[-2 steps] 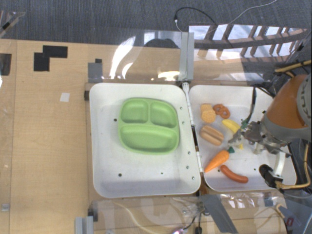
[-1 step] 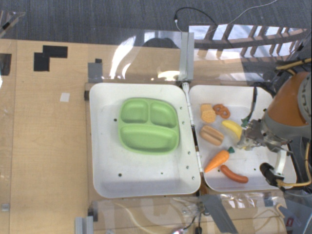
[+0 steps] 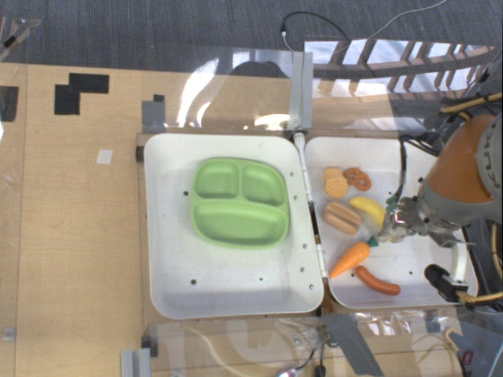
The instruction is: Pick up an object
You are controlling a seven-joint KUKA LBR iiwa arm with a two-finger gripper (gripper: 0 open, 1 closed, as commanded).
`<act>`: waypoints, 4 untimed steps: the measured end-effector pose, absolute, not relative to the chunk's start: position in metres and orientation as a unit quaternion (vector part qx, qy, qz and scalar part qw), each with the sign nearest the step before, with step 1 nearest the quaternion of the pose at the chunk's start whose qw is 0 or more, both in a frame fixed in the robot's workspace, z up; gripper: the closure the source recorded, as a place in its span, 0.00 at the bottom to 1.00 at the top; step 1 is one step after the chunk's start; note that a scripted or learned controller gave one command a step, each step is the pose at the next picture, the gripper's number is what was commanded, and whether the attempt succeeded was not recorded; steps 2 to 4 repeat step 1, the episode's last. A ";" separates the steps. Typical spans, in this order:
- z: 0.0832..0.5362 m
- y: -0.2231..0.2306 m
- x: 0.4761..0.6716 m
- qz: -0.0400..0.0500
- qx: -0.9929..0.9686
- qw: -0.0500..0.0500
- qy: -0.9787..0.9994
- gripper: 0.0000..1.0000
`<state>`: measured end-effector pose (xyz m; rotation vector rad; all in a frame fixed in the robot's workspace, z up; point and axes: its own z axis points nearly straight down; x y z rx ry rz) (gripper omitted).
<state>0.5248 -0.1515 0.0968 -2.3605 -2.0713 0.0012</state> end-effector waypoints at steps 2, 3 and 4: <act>0.179 -0.145 0.601 0.000 -0.725 0.000 -0.688 1.00; 0.179 -0.145 0.601 0.000 -0.725 0.000 -0.688 1.00; 0.179 -0.145 0.601 0.000 -0.725 0.000 -0.688 1.00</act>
